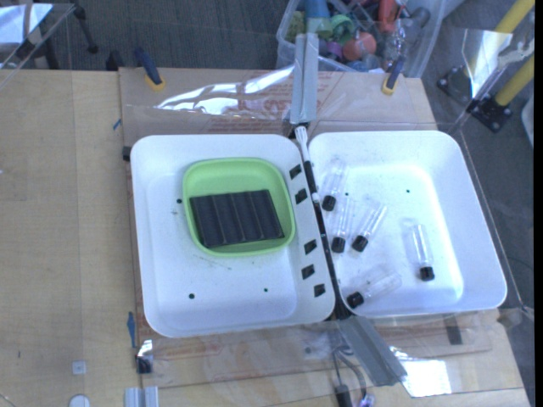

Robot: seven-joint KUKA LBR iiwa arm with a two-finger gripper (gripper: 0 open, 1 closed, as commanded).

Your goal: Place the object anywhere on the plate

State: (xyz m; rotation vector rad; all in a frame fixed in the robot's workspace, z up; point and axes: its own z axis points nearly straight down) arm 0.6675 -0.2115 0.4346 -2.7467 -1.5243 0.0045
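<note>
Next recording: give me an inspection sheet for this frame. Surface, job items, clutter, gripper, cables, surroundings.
Surface: wooden bench bearing left bin and right bin, side by side.
Job's things: green plate in the left bin, with a dark ribbed insert on it; five clear vials with black caps in the right bin, e.g. vial, none on the plate.
Clutter: black clips along the divider between the bins.
Grippers: nothing seen.
Cables: dark cable at the bench's front edge.
Surroundings: clear tote of colourful items behind the bins; yellow bar top right.
</note>
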